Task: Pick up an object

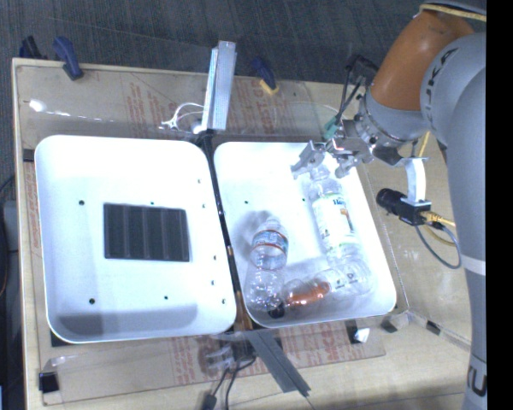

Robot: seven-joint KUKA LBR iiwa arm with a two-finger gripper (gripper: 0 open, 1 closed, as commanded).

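Observation:
The right bin (239,178) holds clear plastic bottles. One with a white label (333,219) lies lengthwise along the bin's right side, its cap end pointing to the far rim. Another clear bottle (268,248) lies near the middle, and a crumpled one with brownish contents (312,292) rests at the near edge. My gripper (327,159) hangs over the far right corner of this bin, its fingers spread just above the cap end of the labelled bottle. Nothing sits between the fingers.
The left bin (68,169) carries a dark ribbed rectangle (146,231) on its floor. A metal bar (219,84) stands upright behind the seam between the bins. Blue clamps (67,56) grip the bench's far edge. Cables (410,207) trail to the right.

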